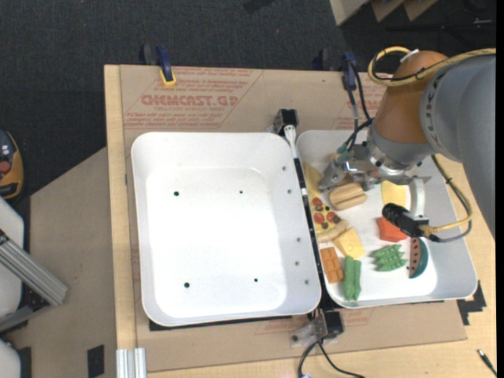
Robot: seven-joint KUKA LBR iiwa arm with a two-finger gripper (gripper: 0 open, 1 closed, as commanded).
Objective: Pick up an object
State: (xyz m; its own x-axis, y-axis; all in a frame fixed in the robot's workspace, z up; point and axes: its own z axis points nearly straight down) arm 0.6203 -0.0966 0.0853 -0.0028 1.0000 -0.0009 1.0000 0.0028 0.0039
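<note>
Hovering low over a tan bread-roll-shaped toy (347, 196), the grey two-finger gripper (352, 170), its opening impossible to judge, risks nudging the crowded yellow block (394, 193) beside it instead of grasping.

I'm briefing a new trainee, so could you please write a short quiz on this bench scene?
1. True or false: the toys lie in the left bin.
2. Which toy lies nearest the right bin's front edge? A) watermelon slice B) bread roll C) yellow block
3. What colour is the band above the arm's wrist?

Key:
1. False; they lie in the right bin.
2. A
3. Orange
</note>
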